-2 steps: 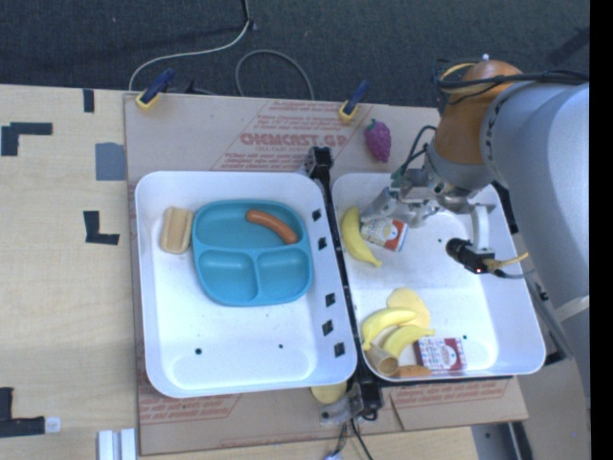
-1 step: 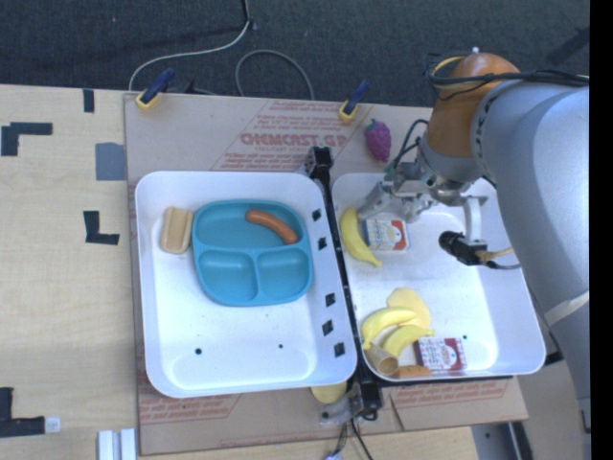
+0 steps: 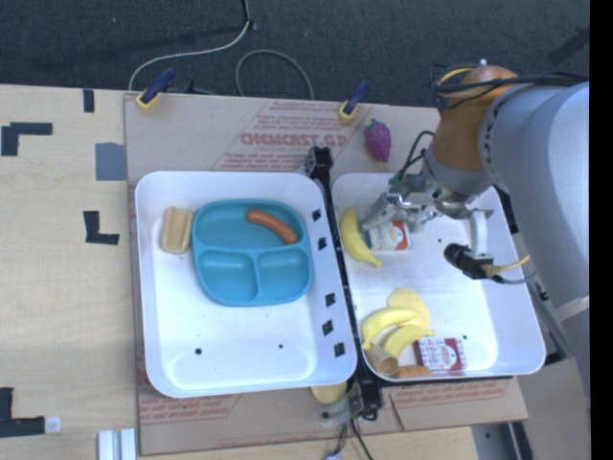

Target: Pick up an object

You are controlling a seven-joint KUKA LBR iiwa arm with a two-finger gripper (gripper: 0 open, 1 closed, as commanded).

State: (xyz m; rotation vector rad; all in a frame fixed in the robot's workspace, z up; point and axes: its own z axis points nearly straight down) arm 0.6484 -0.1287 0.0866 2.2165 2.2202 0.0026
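the gripper (image 3: 400, 211) hangs low over the upper left part of the right bin (image 3: 508, 300), with the grey arm and its orange band reaching in from the right. directly beneath and just in front of it lies a small white carton with red print (image 3: 391, 237), which looks like the thing being gone for; whether the gripper is touching it or hovering just above cannot be told at this slant. how wide the gripper stands is also not readable here, since metal parts and the carton overlap, and nothing is clearly seen clamped in it. the relation that matters: the carton lies almost straight under the gripper, a touch toward the lower left, so the coming move looks like a short drop rather than a sideways reach. a single banana (image 3: 356, 240) lies just beside the carton on its left, its long axis running roughly up and down along the bin wall, close enough to get nudged. a banana bunch (image 3: 397, 320) and a red and white packet (image 3: 441, 355) lie well apart toward the bin's lower edge.
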